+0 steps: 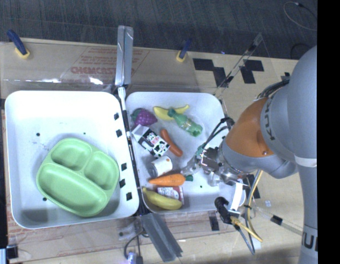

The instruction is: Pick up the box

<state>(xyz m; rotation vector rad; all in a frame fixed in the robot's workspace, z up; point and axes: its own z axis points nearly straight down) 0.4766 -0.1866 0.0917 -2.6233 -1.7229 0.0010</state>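
box (153, 141) beside small carrot (171, 142)

bins: two shallow white ones, the left bin (16, 147) and the right bin (205, 100)
green divided plates: one (76, 175), with three compartments, in the left bin
carrots: two, a small one (171, 142) and a larger one (167, 179)
bananas: one (161, 201)
cow-patterned boxes: one (154, 142)
purple grape bunches: one (143, 116)
green bottles: one (186, 124)
white cups: one (161, 164)
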